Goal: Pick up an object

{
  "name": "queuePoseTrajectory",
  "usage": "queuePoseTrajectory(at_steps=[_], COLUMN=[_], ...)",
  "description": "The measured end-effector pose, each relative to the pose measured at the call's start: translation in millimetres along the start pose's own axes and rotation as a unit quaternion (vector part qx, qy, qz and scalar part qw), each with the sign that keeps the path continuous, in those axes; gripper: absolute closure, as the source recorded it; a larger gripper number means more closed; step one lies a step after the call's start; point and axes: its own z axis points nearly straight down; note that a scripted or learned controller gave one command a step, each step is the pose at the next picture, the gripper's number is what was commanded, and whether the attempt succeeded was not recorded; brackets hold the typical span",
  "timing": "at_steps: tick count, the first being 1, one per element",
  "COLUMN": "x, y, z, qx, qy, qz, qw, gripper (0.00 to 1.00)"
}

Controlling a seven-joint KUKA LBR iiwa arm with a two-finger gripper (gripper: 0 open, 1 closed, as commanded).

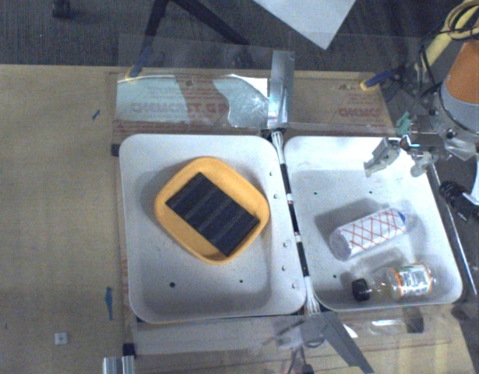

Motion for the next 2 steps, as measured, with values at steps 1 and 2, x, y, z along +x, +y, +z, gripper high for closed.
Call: queuePoseTrajectory(at_steps=[1,2], x=[45,79], y=[25,-31], z=[-28,97], qx=[-0.002,0.0], qy=[-0.001,0.0], qz=[0.114,0.055], qw=[0.9934,0.9985], gripper=[0.0,0.0])
